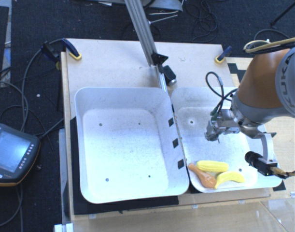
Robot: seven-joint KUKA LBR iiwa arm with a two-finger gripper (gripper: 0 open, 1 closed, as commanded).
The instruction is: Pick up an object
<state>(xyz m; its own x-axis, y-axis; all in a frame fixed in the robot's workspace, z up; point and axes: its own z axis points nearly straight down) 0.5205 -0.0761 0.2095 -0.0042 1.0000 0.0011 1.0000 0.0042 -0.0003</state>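
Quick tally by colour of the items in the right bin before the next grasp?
Yellow: 2, one behind, one nearer the front rim.
Orange: 1, touching both.
Total: 3, clustered in the front of the right bin.

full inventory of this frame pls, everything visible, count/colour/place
white bins: 2, white, side by side on the bench; left bin larger in view, right bin under the arm
banana-like toys: 2, yellow, near front edge of the right bin, second one just right of the first
orange piece: 1, orange, front of the right bin, touching the yellow toys
bench top: 1, light wood, under both bins
clamps: 2, yellow, back corners of the bench, other at
metal post: 1, grey, slanting from the back to between the bins
pendant: 1, grey/orange, floor at left
arm: 1, grey with orange band, from the right
gripper: 1, grey, above the right bin's middle, back from the toys
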